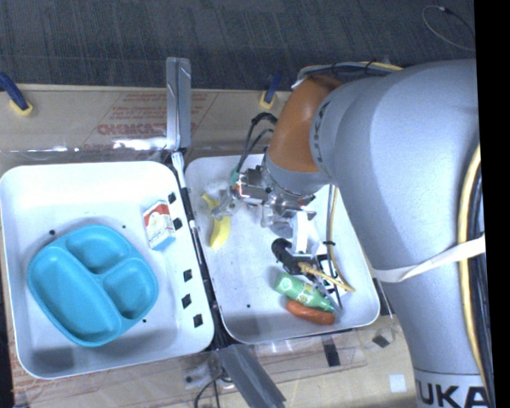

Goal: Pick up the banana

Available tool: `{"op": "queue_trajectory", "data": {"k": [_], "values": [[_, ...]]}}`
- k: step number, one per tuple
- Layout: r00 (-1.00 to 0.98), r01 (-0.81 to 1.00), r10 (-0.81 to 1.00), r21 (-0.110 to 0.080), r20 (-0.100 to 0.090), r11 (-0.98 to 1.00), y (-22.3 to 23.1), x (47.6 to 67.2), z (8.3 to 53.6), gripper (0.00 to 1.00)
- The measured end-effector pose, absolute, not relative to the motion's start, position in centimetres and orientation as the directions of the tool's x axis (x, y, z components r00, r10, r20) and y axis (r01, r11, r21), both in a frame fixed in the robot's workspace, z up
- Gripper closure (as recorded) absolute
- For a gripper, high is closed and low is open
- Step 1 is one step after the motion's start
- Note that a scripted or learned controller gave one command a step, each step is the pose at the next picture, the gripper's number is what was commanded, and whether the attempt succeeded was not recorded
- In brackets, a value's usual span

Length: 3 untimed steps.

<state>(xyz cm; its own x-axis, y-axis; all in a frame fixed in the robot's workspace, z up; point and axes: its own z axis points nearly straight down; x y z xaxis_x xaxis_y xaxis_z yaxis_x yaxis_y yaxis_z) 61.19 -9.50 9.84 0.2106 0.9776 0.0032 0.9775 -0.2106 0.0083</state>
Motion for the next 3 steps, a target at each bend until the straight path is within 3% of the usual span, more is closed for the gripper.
{"op": "queue_trajectory", "data": {"k": [1, 2, 3], "values": [[0.206, 0.979, 0.979, 0.007, 0.004, -0.206, -9.4, 61.3, 10.7, 1.0], [0.206, 0.979, 0.979, 0.007, 0.003, -0.206, -9.4, 61.3, 10.7, 0.0], [0.006, 1.0, 1.0, 0.003, -0.002, -0.006, -9.5, 62.0, 9.4, 0.0]]}}
